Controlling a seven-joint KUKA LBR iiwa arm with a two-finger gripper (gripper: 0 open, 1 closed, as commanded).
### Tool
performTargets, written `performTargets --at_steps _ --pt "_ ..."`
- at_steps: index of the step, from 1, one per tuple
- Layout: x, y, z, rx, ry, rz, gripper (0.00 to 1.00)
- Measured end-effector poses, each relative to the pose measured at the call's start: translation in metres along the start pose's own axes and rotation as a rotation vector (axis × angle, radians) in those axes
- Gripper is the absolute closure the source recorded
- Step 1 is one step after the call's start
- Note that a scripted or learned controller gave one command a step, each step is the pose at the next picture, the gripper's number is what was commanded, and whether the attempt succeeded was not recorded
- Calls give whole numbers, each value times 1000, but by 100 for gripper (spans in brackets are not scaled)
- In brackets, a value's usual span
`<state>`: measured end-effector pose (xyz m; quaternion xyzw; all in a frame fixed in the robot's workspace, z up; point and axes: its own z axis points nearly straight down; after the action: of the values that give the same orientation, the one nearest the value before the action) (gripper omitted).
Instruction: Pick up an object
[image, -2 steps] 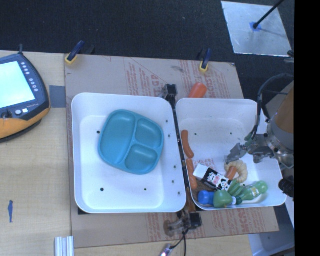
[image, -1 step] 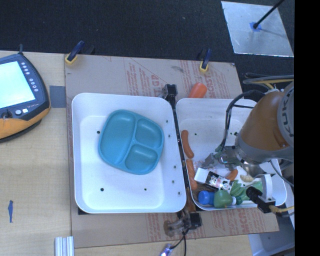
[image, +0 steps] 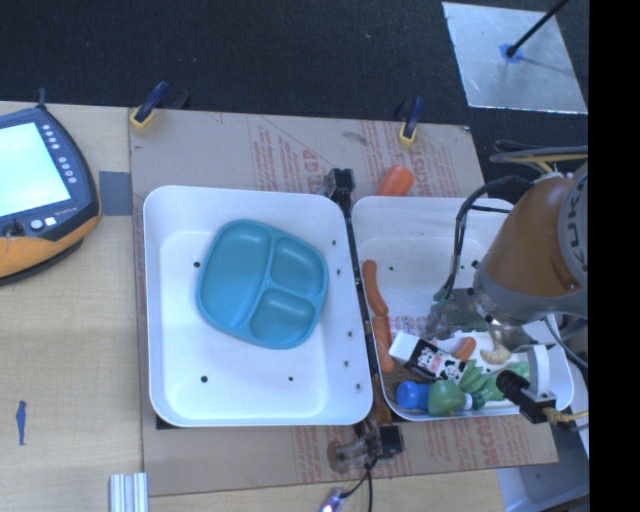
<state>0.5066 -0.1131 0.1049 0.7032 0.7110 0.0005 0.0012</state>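
The right bin (image: 420, 240) holds a pile of small toys at its near end: a blue ball (image: 409, 396), a green piece (image: 447, 399), a black-and-white spotted piece (image: 438, 362), a small orange piece (image: 465, 348) and a long orange carrot-like stick (image: 375, 300) along its left wall. My gripper (image: 452, 318) hangs low over this pile, just above the spotted piece. The orange-banded wrist (image: 530, 245) covers the fingers from above.
The left bin (image: 170, 300) holds a blue divided plate (image: 264, 284). An orange object (image: 395, 181) lies outside the bins at the back. A tablet-like pendant (image: 35, 190) sits at the far left. Clamps (image: 148, 107) hold the cardboard base.
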Motion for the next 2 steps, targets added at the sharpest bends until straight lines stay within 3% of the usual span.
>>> performTargets --at_steps 1,2 --pt "-38 -9 -92 4 1 8 100" --pt "-78 -3 -74 4 0 8 100"
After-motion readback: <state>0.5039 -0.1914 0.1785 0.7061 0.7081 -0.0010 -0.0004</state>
